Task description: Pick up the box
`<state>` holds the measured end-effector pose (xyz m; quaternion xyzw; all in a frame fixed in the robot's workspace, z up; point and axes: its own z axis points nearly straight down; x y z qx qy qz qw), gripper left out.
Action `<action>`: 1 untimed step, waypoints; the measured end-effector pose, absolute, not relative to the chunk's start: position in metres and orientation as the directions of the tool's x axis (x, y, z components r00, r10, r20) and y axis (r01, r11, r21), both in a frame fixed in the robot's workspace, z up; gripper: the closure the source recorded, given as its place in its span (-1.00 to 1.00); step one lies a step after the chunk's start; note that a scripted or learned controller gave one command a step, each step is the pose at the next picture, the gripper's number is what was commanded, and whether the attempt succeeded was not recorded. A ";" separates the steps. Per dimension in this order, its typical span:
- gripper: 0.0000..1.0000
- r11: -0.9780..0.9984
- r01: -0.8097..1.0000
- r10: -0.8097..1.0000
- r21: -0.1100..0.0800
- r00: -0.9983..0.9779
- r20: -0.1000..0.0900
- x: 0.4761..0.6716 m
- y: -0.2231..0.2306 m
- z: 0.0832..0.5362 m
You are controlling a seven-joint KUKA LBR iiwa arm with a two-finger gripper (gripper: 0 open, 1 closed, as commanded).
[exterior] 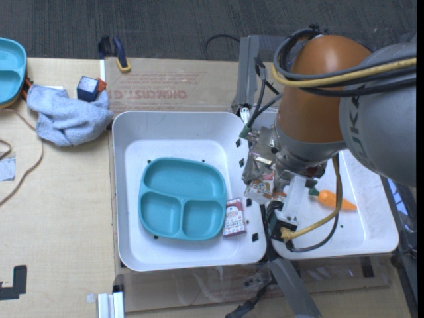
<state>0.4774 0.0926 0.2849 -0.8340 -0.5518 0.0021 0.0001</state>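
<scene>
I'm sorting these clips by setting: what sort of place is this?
Probably a robotics lab bench set up for picking trials: a grey arm reaches over two white bins, which hold test items such as a teal divided plate, a small box and a toy carrot.

Evenly and brightly lit from overhead; soft shadows only, mild glare on the white bins (126, 177), slightly soft focus throughout.

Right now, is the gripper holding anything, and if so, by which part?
It cannot be told. The gripper hangs over the divide between the bins, its fingertips hidden in clutter. The box lies apart in the left bin, beside the teal plate.
</scene>
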 end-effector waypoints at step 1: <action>1.00 -0.456 0.890 0.890 -0.004 0.456 -0.005 0.498 0.069 0.240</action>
